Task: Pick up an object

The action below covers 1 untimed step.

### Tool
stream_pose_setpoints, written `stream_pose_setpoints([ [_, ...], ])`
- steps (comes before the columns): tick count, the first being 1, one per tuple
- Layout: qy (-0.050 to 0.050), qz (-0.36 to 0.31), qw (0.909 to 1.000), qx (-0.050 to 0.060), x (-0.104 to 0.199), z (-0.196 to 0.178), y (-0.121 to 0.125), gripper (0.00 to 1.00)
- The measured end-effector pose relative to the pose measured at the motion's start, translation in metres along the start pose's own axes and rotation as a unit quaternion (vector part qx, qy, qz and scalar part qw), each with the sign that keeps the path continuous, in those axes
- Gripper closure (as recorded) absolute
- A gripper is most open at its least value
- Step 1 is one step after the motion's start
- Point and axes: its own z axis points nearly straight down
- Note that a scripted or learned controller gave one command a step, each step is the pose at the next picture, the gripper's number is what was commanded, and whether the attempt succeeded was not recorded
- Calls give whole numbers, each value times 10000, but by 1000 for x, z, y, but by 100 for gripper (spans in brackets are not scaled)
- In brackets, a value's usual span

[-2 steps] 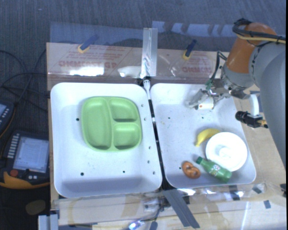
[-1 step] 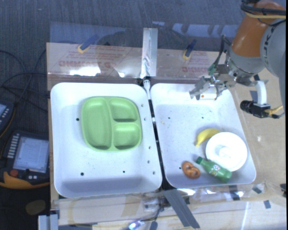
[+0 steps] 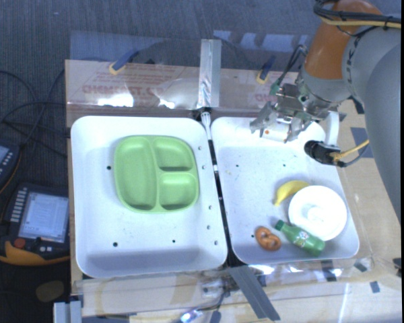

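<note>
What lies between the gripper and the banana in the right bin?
Bare white bin floor: in the camera view nothing sits between the gripper and the banana.

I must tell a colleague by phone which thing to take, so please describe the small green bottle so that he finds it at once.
Look in the right-hand shallow white bin, at its near corner. There a round white plate sits, and the small green plastic bottle lies on its side against the plate's near edge. It is the only green thing there; the yellow banana and brown pretzel-like pastry beside it differ.
</note>
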Motion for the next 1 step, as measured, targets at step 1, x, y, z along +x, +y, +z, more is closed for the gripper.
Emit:
stream_pose_setpoints([
  [1,-13,-325,9995,4,35,22,3,100],
])
